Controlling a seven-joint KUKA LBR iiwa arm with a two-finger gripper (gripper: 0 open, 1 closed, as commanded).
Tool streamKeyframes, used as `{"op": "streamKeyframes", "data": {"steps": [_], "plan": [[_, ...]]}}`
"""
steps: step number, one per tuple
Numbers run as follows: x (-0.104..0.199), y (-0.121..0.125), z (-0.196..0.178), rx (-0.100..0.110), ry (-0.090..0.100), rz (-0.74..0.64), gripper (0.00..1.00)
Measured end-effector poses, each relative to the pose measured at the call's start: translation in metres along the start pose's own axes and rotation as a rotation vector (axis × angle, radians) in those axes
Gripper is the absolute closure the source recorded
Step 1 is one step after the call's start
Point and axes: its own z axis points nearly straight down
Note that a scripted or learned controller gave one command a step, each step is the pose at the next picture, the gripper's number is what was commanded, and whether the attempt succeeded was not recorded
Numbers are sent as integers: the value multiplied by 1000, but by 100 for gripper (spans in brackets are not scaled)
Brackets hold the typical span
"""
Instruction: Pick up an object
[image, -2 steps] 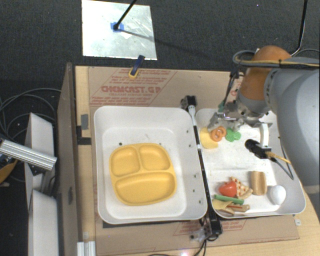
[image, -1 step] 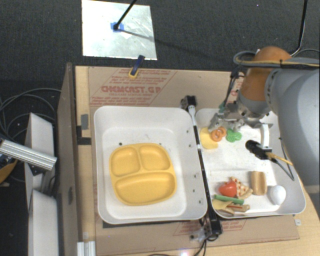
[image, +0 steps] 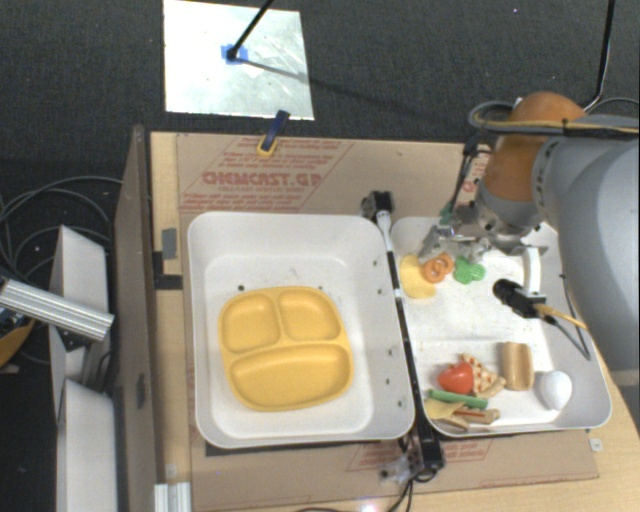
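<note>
Over in the left bin (image: 200, 330) a yellow divided tray (image: 286, 346) lies flat and alone, so the pickings are all in the right bin (image: 590, 395). There the gripper (image: 452, 243) hangs low over an orange ring (image: 436, 267) beside a green piece (image: 468, 269), seemingly lining up a grab. The jaws are too blurred to call; toy food clusters near the front edge.

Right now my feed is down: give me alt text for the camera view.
The gripper hangs low over the right bin's far end, above an orange ring and a green piece. Nearer lie a tomato, bread roll and white egg; the left bin holds a yellow divided tray.
</note>
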Motion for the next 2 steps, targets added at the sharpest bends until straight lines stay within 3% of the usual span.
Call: {"op": "streamKeyframes", "data": {"steps": [1, 2], "plan": [[5, -7, 0, -1, -1, -1, 0], [5, -4, -14, -11, -1, -4, 100]]}}
